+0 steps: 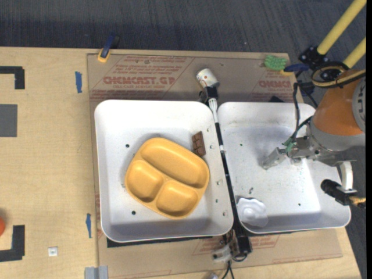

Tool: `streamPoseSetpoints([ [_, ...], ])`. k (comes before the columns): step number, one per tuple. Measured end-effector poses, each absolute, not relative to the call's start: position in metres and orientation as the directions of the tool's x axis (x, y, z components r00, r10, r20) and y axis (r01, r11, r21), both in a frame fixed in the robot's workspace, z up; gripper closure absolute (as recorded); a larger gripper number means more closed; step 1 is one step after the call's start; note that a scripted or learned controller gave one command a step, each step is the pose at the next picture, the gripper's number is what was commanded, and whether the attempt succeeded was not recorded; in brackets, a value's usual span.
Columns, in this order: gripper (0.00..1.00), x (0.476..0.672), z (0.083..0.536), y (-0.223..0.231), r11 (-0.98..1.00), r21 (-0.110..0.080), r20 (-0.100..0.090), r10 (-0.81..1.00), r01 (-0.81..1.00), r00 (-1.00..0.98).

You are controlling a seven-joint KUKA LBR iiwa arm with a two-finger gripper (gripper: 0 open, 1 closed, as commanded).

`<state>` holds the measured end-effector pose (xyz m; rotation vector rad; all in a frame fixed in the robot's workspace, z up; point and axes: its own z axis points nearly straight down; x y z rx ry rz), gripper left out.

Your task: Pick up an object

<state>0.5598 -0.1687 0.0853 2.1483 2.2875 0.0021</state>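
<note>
the gripper (268, 159) hangs over the right bin (308, 214); i cannot tell its state. a clear cup (253, 210) lies at 7 o'clock from it. next move: reach there.

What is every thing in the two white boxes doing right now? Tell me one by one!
yellow tray: lying flat in the left bin, turned at a slant, its three hollows facing up.
brown block: lying in the left bin just past the tray's upper right edge.
clear plastic piece: lying at the right bin's near edge.
gripper: low over the right bin, nothing seen between its fingers.
</note>
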Motion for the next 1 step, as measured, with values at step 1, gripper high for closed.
streamPoseSetpoints([
  [1, 0.00, 0.6022, 0.0853, -0.1339, 0.125, 0.003, 0.000, 0.992, 0.992, -0.125],
])
